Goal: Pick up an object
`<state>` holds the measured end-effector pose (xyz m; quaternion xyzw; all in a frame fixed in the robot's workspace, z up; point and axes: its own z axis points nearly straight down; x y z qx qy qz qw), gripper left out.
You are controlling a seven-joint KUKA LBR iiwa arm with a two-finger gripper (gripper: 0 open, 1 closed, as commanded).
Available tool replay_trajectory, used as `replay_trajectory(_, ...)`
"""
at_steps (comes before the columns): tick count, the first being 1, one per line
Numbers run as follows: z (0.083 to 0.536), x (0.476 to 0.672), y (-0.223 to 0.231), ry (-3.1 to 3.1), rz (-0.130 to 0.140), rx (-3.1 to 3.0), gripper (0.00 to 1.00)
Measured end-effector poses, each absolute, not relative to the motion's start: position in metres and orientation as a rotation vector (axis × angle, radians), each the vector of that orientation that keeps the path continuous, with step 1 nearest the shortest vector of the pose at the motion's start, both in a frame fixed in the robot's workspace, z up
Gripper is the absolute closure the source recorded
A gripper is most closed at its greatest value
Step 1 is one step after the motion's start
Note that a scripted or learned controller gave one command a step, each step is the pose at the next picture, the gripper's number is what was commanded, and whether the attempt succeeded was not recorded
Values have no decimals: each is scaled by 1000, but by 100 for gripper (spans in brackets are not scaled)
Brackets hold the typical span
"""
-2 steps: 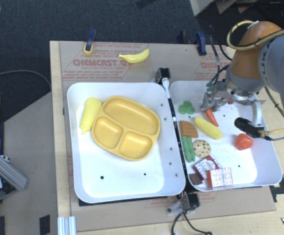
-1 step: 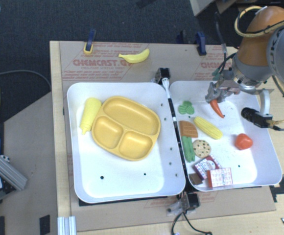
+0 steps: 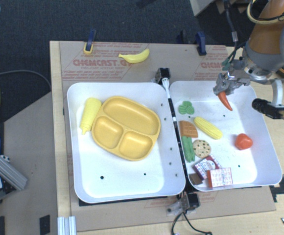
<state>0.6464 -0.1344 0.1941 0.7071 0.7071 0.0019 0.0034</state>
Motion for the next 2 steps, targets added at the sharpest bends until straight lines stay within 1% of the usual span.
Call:
replay_trajectory(1,228,648,-134,2219,5,2217,100)
replay_trajectory(2,217,629,-88,2229,-1,2219,100)
